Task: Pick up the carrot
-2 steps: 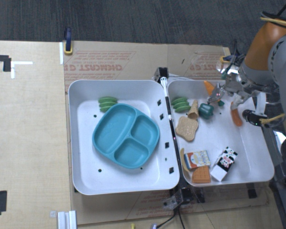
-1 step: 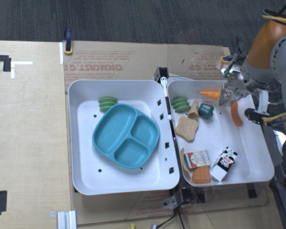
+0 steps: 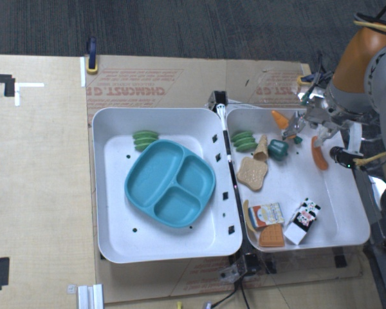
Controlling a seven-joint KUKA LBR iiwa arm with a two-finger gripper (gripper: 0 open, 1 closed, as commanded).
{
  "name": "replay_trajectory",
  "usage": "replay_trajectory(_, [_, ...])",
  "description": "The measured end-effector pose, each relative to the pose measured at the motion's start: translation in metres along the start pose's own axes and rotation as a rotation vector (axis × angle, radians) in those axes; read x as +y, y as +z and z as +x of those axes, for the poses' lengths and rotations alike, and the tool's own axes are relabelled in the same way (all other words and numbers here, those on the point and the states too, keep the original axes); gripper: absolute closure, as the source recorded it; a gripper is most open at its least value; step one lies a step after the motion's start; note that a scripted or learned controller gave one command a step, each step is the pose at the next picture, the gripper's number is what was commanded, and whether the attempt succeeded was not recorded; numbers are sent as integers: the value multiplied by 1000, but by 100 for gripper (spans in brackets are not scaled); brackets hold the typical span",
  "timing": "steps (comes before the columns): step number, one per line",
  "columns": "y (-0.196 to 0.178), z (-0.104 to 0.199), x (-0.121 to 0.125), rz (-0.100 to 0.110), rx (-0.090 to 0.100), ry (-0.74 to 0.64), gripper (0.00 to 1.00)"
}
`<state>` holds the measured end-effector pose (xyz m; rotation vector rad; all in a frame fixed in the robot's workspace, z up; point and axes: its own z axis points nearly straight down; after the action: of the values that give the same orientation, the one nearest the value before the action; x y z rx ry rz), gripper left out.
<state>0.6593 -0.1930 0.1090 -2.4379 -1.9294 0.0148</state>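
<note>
1. Where the arm (image 3: 363,63) reaches in at the upper right of the frame, its gripper (image 3: 300,126) hangs low over the back of the right bin (image 3: 347,198), just right of the carrot (image 3: 280,118).
2. The carrot, a small orange piece, lies near the upper edge of that bin, apart from the fingertips as far as the slant allows; nothing sits between the fingers, and the jaws look slightly spread, though the view is poor there.
3. Just below the carrot is a dark green pepper-like toy (image 3: 278,149), with a green leafy piece (image 3: 243,140) and a tan bread-shaped toy (image 3: 253,172) to its left.
4. A second orange, sausage-like item (image 3: 320,154) lies right of the gripper.
5. Toward the lower edge of the right bin sit a small carton (image 3: 266,215), a waffle-like square (image 3: 271,236) and a cow-patterned box (image 3: 302,221).
6. The left bin (image 3: 109,192) holds a blue divided plate (image 3: 170,183) and another green piece (image 3: 145,138).
</note>
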Motion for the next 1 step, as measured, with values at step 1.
replay_trajectory(1, [-10, 0, 1, -3, -1, -1, 100])
